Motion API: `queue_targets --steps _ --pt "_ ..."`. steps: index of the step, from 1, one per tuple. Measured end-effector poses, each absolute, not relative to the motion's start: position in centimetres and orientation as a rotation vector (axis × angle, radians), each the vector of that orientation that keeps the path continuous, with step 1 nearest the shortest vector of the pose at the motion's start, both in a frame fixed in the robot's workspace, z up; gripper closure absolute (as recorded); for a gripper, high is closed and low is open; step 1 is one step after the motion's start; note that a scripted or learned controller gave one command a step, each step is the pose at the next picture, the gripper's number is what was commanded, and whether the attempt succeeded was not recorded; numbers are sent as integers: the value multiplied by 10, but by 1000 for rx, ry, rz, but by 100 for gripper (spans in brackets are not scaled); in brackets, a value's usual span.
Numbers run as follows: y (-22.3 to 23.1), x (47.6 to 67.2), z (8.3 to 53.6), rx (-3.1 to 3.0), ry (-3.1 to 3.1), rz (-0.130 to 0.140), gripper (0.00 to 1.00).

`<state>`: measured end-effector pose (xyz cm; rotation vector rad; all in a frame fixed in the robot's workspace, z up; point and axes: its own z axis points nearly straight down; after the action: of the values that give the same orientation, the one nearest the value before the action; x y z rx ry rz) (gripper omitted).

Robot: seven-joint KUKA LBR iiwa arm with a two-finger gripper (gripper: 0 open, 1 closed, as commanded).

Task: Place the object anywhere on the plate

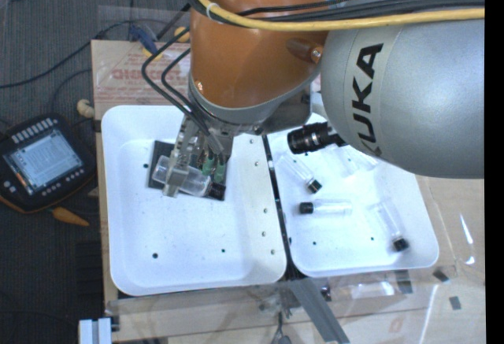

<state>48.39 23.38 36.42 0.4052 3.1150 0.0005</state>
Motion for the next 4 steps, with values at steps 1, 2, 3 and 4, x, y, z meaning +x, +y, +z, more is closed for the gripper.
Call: queue_targets --steps 1,2,3,4 --pt "233 483 241 148 3140 0 100" --pt "233 544 322 -216 3131 3 100" --pt "233 494 278 -466 3107 1 100" --pt "233 586 379 -634 3072 3 100"
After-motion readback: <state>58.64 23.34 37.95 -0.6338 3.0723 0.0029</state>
